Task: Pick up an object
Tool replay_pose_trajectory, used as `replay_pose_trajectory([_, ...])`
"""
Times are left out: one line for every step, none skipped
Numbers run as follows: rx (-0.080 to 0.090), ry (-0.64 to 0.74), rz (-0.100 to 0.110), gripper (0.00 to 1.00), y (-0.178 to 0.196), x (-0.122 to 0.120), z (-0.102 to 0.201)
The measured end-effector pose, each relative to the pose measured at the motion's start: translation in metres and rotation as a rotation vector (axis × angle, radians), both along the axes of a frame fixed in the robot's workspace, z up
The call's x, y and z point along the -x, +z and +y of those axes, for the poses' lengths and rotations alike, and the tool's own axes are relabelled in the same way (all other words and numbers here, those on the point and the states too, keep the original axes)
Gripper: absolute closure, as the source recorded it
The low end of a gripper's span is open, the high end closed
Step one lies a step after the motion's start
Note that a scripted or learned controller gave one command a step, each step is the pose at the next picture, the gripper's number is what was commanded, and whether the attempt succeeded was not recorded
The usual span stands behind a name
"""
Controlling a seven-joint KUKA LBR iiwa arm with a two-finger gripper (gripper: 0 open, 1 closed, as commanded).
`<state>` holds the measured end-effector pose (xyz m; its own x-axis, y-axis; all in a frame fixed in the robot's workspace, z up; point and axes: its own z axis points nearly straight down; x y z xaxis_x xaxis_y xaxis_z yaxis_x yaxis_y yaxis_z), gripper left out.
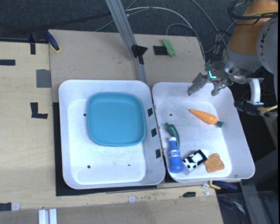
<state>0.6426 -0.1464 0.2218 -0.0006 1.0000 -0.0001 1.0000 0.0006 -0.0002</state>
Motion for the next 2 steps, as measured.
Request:
replay_pose_trajectory([0.0, 0.0, 0.0, 0.0, 0.0, 0.0, 0.0])
replay_pose_trajectory([-0.001, 0.0, 0.006, 0.0, -0.064, 0.002, -0.002])
